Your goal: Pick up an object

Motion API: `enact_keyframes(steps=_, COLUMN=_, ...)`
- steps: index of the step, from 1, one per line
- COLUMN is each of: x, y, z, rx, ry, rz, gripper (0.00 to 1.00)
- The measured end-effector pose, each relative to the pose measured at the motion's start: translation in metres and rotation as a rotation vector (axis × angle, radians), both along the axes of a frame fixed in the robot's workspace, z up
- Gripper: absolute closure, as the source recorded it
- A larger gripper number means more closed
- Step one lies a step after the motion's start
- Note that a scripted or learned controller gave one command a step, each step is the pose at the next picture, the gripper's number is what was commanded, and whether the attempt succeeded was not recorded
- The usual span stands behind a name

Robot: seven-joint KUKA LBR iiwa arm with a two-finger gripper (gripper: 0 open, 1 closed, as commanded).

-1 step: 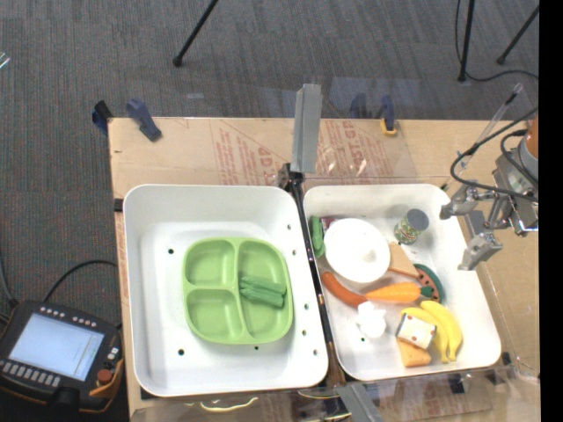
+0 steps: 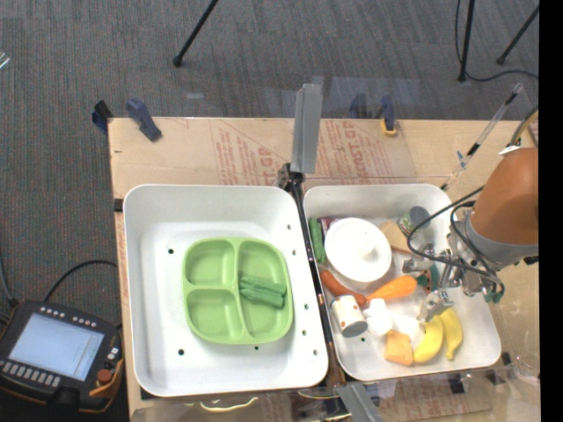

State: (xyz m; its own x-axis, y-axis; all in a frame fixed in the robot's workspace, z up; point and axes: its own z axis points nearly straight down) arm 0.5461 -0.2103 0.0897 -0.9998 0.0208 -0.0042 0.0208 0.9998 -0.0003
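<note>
The right bin [image 2: 479, 345] holds a heap of toy food and dishes. A white bowl [image 2: 358, 249] lies upside down at its middle, with an orange carrot [image 2: 400, 288] just in front of it. A small white cup [image 2: 349, 315] lies on its side beside a white lump [image 2: 380, 316]. A yellow banana [image 2: 438, 334] and an orange wedge [image 2: 398, 348] rest at the bin's front. My gripper [image 2: 437, 295] hangs low over the right bin, between the carrot's tip and the banana. Nothing is visibly held in it.
The left bin [image 2: 149, 236] holds a green divided plate [image 2: 207, 280] with a green bean pod [image 2: 262, 290] in its right compartment. A green piece [image 2: 316, 240] lies along the right bin's left wall. Cables loop near the wrist [image 2: 493, 236]. A teach pendant [image 2: 57, 350] sits at the lower left.
</note>
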Motion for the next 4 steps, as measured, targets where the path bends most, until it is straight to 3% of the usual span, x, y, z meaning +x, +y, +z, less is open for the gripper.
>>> enact_keyframes(steps=1, x=-0.002, y=0.063, z=-0.003, rx=0.004, ry=0.008, rz=-0.024, gripper=0.00)
enact_keyframes(steps=2, x=0.001, y=0.084, z=-0.004, rx=-0.022, ry=0.020, rz=0.039, gripper=0.00)
enact_keyframes(steps=3, x=-0.052, y=0.105, z=-0.003, rx=0.002, ry=0.006, rz=-0.136, gripper=0.00)
enact_keyframes(steps=4, x=-0.017, y=0.121, z=-0.006, rx=0.001, ry=0.021, rz=-0.143, gripper=0.00)
